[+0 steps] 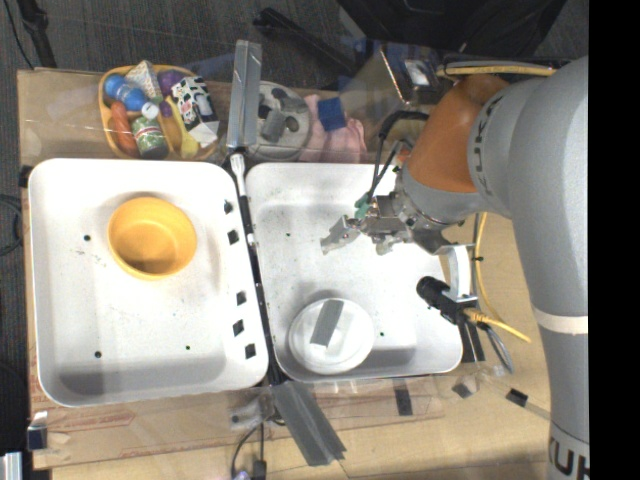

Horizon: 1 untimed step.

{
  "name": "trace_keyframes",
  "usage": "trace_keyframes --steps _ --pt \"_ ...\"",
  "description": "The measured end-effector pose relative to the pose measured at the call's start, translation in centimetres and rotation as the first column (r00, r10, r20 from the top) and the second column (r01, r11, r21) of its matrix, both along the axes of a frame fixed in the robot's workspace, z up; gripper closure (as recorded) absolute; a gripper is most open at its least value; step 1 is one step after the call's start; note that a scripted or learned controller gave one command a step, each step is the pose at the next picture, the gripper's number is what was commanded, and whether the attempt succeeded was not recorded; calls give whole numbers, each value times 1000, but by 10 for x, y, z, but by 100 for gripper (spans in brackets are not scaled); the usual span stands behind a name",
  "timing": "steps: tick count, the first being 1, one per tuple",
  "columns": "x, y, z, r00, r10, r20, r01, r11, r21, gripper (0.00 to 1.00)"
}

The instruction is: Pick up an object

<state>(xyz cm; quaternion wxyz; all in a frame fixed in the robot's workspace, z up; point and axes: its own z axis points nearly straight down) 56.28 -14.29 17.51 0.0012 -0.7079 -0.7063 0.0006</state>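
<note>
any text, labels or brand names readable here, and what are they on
"KU": white letters cut off at the frame's bottom edge, on the grey robot arm.
Small packets and bottles in the yellow basket behind the bins carry printing, too small and blurred to read.
The black and white patterned carton beside them has markings, not legible.
Nothing readable on the yellow bowl or the round white lid.

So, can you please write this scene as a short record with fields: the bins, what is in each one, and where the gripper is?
left bin: holds a yellow bowl, upright, in its upper left part
right bin: holds a white round container near its lower edge
gripper: above the right bin's upper middle, apart from the white round container
held object: none seen between the fingers
basket: beyond the left bin, with small colourful items
</note>
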Motion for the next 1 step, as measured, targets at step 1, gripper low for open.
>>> trace_keyframes --steps 1 --pt "-48 51 -85 999 50 -3 -50 999 0 0"
